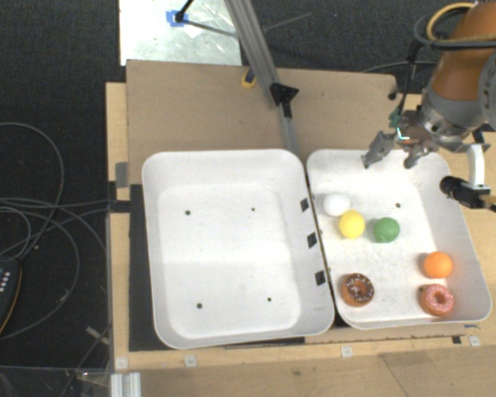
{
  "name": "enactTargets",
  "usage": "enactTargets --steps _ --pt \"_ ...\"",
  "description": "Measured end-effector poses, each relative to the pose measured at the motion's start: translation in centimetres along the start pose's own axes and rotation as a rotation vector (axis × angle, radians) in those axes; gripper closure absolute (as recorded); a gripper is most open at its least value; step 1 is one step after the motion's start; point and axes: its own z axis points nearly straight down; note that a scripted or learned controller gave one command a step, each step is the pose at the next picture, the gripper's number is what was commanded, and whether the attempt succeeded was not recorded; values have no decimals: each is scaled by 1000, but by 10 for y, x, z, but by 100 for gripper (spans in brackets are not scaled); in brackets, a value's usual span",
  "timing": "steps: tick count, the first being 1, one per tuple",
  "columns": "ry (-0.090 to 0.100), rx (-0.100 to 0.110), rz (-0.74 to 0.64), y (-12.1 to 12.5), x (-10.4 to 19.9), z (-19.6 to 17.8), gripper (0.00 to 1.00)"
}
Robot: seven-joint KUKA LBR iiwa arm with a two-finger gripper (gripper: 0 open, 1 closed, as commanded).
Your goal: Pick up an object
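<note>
The right bin (456,222) holds several small items. A white ball (336,203) lies near its left wall, with a yellow ball (351,224) just below it and a green ball (386,229) to the right. An orange ball (437,264) sits near the right wall. At the front lie a chocolate donut (357,289) and a pink donut (436,299). My gripper (393,155) hangs open over the bin's far edge, above and behind the balls, with nothing between its fingers.
The left bin (223,246) lies beside the right one, their walls meeting at black clips. A grey pole (260,52) slants over the brown bench behind the bins. Cables lie on the floor to the left.
</note>
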Motion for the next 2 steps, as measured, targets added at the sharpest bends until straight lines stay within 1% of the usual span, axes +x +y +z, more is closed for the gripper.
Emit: enactTargets --steps 1,2 --pt "-2 -4 -2 1 0 -3 0" --pt "-1 1 -2 7 -3 57 0"
